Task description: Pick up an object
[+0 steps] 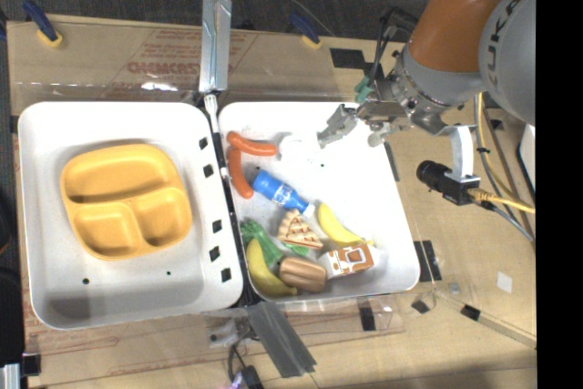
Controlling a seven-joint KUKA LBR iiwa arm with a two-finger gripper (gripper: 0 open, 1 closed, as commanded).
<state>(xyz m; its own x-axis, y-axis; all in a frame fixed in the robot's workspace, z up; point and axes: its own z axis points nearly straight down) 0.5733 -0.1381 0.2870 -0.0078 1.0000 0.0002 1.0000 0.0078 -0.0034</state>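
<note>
End effector (353, 128) over right bin (387, 187), blue bottle (276, 191), sausages (250, 146) nearby

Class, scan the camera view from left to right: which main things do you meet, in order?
Yellow plastic divided tray → orange toy hot dog → blue plastic bottle → yellow toy banana → robot hand.

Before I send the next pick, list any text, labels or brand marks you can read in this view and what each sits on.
"KUKA": on the grey arm, partly cut off.
Red print on the cardboard backing behind the bins: too faint to read.
Label on the blue bottle: too small to read.
</note>
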